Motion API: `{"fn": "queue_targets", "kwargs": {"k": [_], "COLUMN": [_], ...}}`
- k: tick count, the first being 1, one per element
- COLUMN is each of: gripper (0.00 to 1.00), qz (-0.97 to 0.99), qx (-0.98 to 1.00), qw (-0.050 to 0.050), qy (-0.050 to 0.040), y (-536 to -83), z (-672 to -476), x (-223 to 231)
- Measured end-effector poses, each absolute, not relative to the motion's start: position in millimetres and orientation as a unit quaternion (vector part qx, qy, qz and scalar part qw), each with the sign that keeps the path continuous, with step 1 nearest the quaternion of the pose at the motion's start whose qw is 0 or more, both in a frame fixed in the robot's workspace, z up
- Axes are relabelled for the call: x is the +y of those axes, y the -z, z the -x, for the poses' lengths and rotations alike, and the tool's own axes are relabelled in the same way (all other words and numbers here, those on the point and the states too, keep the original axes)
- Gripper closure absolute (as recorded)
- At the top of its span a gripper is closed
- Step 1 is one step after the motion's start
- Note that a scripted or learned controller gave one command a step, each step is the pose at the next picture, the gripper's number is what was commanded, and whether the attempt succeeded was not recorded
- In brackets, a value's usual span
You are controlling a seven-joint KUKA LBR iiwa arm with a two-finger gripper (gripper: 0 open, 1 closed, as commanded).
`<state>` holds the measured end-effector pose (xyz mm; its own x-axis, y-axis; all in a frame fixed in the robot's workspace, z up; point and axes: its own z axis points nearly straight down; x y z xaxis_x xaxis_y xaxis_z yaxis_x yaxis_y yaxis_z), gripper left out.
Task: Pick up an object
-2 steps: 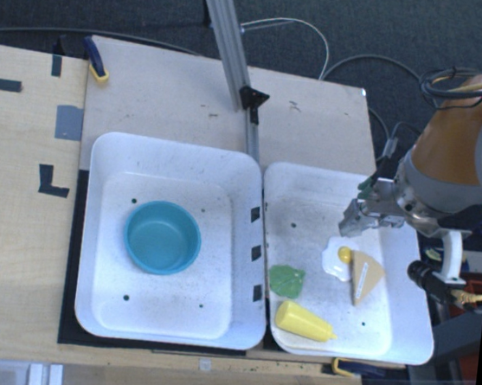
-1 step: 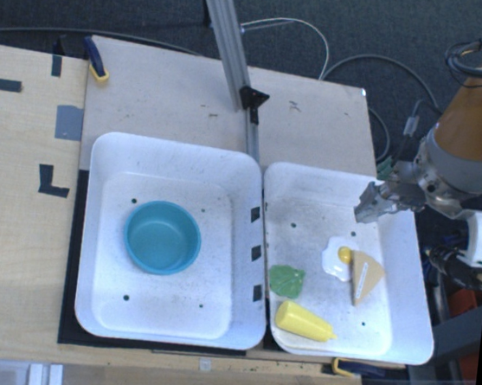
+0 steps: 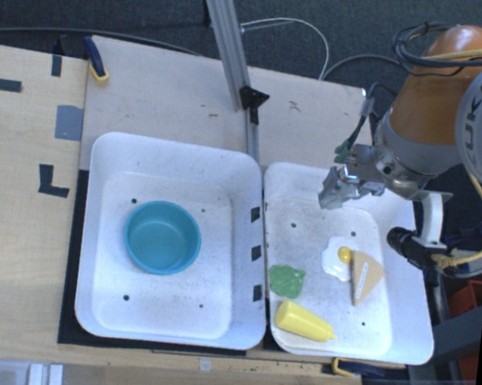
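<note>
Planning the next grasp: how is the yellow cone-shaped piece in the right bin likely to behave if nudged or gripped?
The yellow cone-shaped piece lies on its side and looks rounded, so it would probably roll in an arc. Its smooth, tapered surface might slip from the tool. It looks like light toy plastic, probably rigid.

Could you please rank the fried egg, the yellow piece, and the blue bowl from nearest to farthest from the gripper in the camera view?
Measured from the gripper:
1. Fried egg, just below it in the right bin.
2. Yellow piece, at that bin's front edge.
3. Blue bowl, across in the left bin.
</note>
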<state>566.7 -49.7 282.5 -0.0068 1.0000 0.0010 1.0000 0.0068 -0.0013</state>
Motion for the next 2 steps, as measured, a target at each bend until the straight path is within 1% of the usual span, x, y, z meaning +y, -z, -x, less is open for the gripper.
{"fn": "queue_targets", "kwargs": {"k": [1, 2], "gripper": [1.0, 1.0], "qz": [0.705, 0.705], "qx": [-0.71, -0.709], "qw": [0.001, 0.0], "qy": [-0.0003, -0.0001], "y": [-275, -271], "z": [-575.3, -591.0], "x": [8, 60]}}
